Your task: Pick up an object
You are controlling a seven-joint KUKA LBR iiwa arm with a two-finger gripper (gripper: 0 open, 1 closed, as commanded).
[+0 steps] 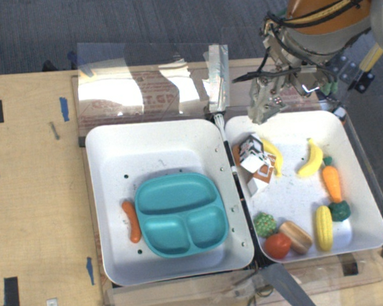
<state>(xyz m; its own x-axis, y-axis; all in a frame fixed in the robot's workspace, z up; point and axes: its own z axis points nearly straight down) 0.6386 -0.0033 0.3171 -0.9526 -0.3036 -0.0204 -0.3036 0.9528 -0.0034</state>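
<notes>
I am watching the gripper (265, 108) hanging over the far edge of the right bin (364, 187), near its back left corner. I cannot tell whether it is open or closed, because cables and metal parts are covering it from my view. Nothing is showing as held below it.

In the right bin many toy foods are lying. Just below the gripper a small white and orange carton (255, 164) is lying tilted, and a yellow banana (272, 156) is touching its right side. A second banana (311, 159) is lying further right, and a carrot (331, 181) is just beside it. Near the front wall I am seeing a broccoli (265, 224), a tomato (277, 245), a bread roll (296, 236) and a corn cob (324, 227), all close together. A dark green piece (340, 210) is lying next to the corn cob.

The left bin (108, 189) is holding a teal divided plate (181, 212), and a sausage (132, 221) is lying just beside its left edge. A metal bracket (217, 80) is standing behind the wall between the bins, left of the gripper.
</notes>
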